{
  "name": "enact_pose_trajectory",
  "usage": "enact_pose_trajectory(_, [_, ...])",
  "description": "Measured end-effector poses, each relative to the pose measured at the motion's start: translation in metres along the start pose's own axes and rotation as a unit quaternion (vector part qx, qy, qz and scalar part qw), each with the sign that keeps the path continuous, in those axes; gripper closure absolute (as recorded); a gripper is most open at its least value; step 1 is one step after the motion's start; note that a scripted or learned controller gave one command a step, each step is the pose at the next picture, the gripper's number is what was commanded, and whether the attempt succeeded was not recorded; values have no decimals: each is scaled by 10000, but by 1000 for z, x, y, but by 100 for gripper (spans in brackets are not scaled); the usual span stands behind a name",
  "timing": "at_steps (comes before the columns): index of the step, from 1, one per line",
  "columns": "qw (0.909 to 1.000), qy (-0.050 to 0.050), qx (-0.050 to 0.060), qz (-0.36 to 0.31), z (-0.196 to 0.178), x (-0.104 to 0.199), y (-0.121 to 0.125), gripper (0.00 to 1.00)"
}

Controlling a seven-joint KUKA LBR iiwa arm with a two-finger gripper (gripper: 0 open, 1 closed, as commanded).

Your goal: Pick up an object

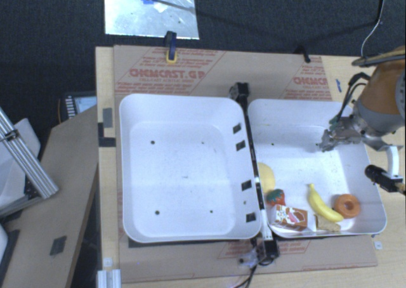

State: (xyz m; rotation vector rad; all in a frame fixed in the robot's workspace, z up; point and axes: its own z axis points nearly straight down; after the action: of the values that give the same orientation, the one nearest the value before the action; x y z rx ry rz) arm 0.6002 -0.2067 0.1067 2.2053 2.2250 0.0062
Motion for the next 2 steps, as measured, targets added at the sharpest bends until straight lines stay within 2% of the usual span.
enact_pose_trajectory(2, [10000,-9,-34,-21,-22,0,2,100])
